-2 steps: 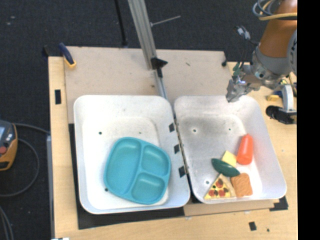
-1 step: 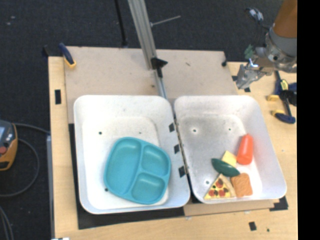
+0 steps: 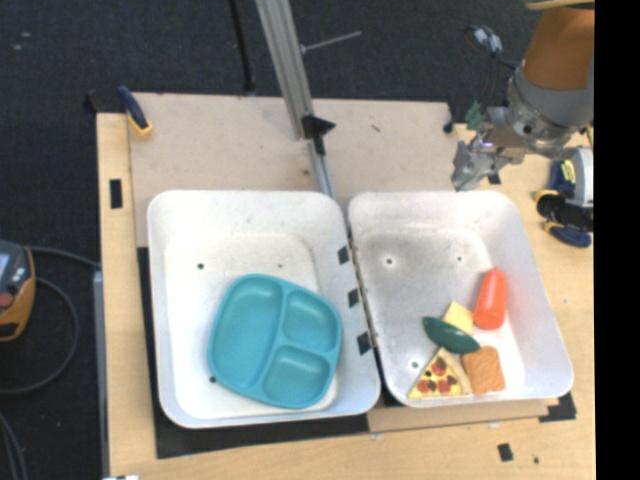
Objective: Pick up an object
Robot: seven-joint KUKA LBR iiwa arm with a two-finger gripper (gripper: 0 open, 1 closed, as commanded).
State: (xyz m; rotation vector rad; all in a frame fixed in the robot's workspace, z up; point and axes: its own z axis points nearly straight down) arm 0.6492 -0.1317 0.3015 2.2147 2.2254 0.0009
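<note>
The arm's upper part runs out of the top right corner, so I see only its orange band and grey wrist. Below it the fingers [image 3: 474,173] are a small dark, blurry cluster hanging just past the far rim of the right bin [image 3: 530,268]; I cannot tell whether they are open or closed, and nothing shows between them.

The objects sit well apart from the fingers, down in the near right part of that bin. Nearest to the fingers is an orange carrot-like piece [image 3: 490,299]. Just beyond it, further from the fingers, lies a yellow wedge [image 3: 458,317], partly covered by a dark green piece [image 3: 451,336] lying across it. Further still are a brown bread-like slice [image 3: 484,370] and a pizza-slice toy [image 3: 436,379], pressed against the bin's near wall. These are small and their details are hard to make out.

Across from the fingers, the left bin [image 3: 175,228] holds a teal divided plate [image 3: 275,340].

Both bins rest on a pale wooden desk [image 3: 220,138] over a dark carpeted floor. A metal rail [image 3: 285,53] rises from the desk's far side, and some blue-and-yellow tools [image 3: 568,203] lie just beside the fingers, cut off at the edge. A yellow device [image 3: 14,290] with cables sits on the floor, partly cropped.
</note>
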